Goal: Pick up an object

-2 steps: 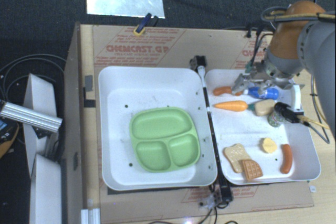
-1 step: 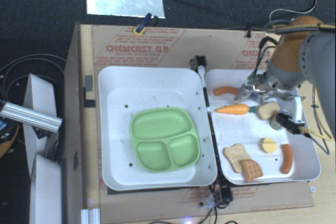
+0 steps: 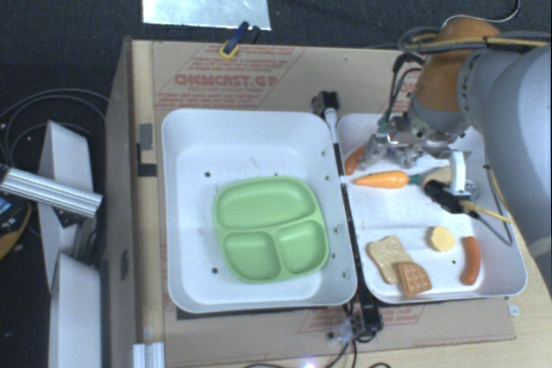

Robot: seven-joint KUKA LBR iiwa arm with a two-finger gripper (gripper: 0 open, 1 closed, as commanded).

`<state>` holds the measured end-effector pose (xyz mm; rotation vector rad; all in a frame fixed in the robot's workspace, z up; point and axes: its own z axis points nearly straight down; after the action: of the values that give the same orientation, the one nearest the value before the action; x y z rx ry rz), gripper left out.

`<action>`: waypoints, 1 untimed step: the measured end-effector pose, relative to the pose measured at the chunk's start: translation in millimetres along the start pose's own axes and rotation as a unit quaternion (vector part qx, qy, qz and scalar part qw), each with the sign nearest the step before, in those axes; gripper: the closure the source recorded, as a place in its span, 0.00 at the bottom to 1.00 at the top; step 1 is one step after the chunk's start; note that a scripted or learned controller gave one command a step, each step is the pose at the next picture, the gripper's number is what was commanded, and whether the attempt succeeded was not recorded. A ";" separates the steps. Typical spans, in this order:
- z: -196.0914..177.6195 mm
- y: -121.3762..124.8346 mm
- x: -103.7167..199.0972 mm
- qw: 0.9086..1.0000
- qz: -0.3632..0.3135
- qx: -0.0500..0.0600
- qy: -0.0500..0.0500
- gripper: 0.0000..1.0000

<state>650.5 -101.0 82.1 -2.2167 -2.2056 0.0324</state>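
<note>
Hovering: gripper (image 3: pixel 390 152) above right bin (image 3: pixel 509 271) | carrot (image 3: pixel 381 179) just below

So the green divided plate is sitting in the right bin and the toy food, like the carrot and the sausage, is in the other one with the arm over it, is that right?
Not quite. The camera view shows the green divided plate in the left bin, not the right one. The rest holds: the carrot and the sausage lie in the right bin, with the arm over it.

The gripper (image 3: pixel 390 149) fingertips blur together; behind them, an orange piece (image 3: pixel 354 159) is partly hidden, its kind unclear.
</note>
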 end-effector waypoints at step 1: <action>0.5 7.5 1.0 1.000 0.001 0.013 -0.001 0.00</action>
<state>658.0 -100.0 81.4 -2.2075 -2.1902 0.0638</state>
